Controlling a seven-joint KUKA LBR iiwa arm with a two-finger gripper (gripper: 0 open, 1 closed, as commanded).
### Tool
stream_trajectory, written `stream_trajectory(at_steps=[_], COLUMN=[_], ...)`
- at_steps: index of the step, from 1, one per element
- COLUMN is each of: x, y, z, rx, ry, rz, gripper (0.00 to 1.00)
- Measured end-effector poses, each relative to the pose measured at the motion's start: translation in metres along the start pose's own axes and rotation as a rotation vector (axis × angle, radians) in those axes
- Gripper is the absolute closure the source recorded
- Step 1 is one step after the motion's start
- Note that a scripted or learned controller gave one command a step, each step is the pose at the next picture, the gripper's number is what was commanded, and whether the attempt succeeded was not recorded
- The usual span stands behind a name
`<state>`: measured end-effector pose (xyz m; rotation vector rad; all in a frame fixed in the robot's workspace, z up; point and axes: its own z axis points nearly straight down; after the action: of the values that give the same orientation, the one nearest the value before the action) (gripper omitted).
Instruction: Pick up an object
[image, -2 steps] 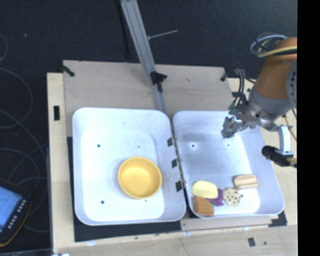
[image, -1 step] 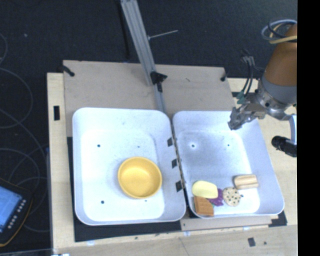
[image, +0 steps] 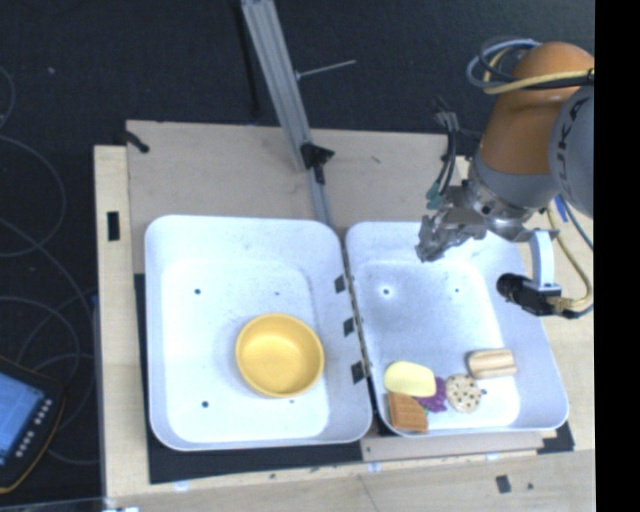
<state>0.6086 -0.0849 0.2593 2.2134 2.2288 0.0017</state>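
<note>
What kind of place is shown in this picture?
Probably a robotics lab test bench: a grey arm with an orange band reaches over two shallow white plastic bins, one holding small toy foods, beside loose cables.

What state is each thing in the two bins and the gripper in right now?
Round yellow bowl: upright, alone in left bin.
Yellow lemon-shaped piece: lying, right bin.
Tan wooden block: on its side.
Speckled round cookie: flat.
Gripper: above right bin's far edge, holding nothing visible.
</note>
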Motion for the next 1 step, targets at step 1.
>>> stream_trajectory(at_steps=[1], x=[0.0514], y=[0.0019], z=[-0.0075], rx=[-0.002], ry=[0.001], rz=[-0.001], gripper=[1.00])
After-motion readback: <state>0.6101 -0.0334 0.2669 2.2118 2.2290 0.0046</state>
